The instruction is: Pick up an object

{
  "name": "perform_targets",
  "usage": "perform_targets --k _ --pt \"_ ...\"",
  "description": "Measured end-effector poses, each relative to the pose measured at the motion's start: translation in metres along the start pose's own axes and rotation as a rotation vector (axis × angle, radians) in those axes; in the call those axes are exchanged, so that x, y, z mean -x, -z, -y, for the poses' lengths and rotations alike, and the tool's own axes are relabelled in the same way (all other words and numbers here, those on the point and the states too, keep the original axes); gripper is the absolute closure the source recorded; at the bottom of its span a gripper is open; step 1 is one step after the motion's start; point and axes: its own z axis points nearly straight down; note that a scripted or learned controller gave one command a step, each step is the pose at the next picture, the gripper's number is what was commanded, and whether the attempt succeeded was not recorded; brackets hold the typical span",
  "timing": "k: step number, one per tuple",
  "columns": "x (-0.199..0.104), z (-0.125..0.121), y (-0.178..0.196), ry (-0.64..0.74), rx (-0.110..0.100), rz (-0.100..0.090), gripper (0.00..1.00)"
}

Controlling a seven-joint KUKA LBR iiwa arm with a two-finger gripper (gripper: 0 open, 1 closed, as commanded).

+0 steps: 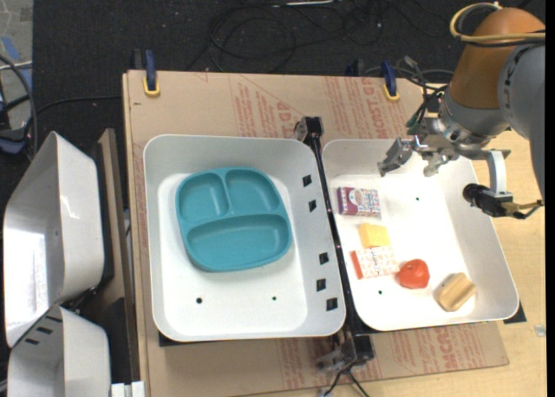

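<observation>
The right bin (486, 239) holds a purple and white carton (358, 202), a yellow block (375, 236), a red and white packet (373, 263), a red round object (414, 274) and a tan bread roll (456, 291). My gripper (410, 162) hangs over the far end of this bin, up and to the right of the carton. Its two fingers are spread apart, open, with nothing between them.
The left bin (173, 300) holds a teal divided plate (232, 218). A black divider with clips (323, 231) runs between the two bins. Grey tubs (43, 239) stand off the bench to the left. Cables lie on the dark floor beyond.
</observation>
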Motion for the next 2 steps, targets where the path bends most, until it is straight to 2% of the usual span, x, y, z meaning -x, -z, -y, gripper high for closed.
perform_targets --k 1,2 --pt "-0.0005 0.0108 -0.0569 0.000 -0.003 -0.001 0.00" --pt "-0.0006 0.0084 -0.0661 0.000 0.007 0.000 0.00"
